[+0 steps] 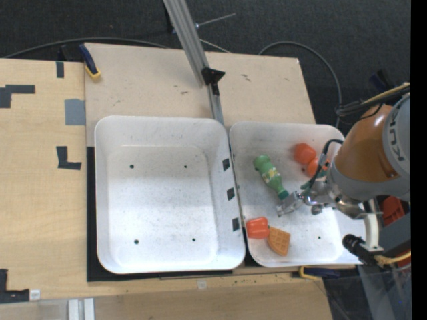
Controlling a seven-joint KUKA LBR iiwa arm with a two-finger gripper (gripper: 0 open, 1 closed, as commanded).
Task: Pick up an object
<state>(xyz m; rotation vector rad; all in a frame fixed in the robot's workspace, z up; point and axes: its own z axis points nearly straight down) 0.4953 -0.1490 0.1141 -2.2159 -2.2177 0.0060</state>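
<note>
Flat tan wedge (279, 241), red block (257, 229)

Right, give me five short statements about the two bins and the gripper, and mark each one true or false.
1. The green bottle lies in the right bin. True.
2. The left bin holds an orange block. False: the small orange-red block lies in the right bin, near its front left corner.
3. The gripper hangs over the right bin, close to the bottle's cap end. True.
4. The tan wedge lies right beside the orange-red block. True.
5. The round orange piece sits at the front edge of the right bin. False: it lies toward the back of that bin, near the arm.
</note>
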